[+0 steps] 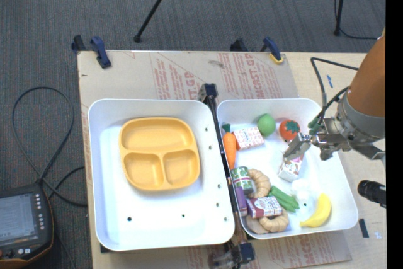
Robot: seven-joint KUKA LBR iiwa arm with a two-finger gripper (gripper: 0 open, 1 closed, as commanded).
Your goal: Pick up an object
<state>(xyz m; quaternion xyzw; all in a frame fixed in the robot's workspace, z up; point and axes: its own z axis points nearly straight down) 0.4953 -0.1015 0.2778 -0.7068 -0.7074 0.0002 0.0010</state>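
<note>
Gripper (301, 147) hovered over the right bin (284, 103), just above a small carton (290, 169); whether it was open could not be told. Crowded toys might deflect a grasp.

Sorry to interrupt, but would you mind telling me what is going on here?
The arm reaches in over the right bin, which holds toy food. Its gripper sits just above a small carton, near a tomato and a lime. Nothing looks lifted yet. The left bin holds a yellow tray.
</note>
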